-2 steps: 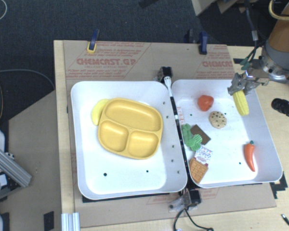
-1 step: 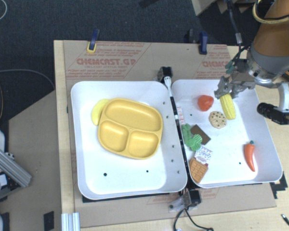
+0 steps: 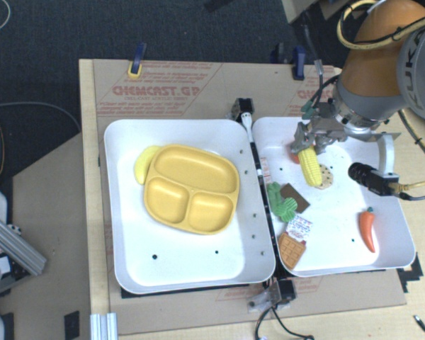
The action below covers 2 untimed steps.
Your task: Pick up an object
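My gripper (image 3: 310, 144) hangs over the upper left of the right bin (image 3: 389, 257). A yellow corn cob (image 3: 311, 167) slants down from it, its upper end between the fingers, so the gripper is shut on it. The cob's lower end overlaps a round speckled cookie (image 3: 327, 176). A small red piece (image 3: 295, 158) peeks out just left of the cob. Lower in the same bin lie a green toy (image 3: 282, 201), a brown square (image 3: 295, 196), a white card (image 3: 299, 226), a waffle piece (image 3: 291, 250) and an orange carrot (image 3: 367, 231).
The left bin (image 3: 127, 261) holds a yellow divided plate (image 3: 191, 188) with a yellow item (image 3: 144, 163) tucked under its left edge. A black cylinder (image 3: 369, 178) on the arm juts over the right bin's right side. Clamps (image 3: 135, 66) sit at the board's back edge.
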Each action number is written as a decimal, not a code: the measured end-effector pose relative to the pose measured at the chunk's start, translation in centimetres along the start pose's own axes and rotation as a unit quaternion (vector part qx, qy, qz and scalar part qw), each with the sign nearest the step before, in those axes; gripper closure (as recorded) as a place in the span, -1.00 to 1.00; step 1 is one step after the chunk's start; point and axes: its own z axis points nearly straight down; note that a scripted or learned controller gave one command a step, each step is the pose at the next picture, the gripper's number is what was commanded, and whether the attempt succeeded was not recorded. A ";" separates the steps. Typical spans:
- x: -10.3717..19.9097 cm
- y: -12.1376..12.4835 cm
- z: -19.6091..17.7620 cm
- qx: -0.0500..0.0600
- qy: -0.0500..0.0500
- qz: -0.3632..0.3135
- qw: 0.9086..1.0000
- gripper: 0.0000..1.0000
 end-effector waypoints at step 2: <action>9.2 -2.0 -1.0 0.000 -0.001 0.000 1.000 1.00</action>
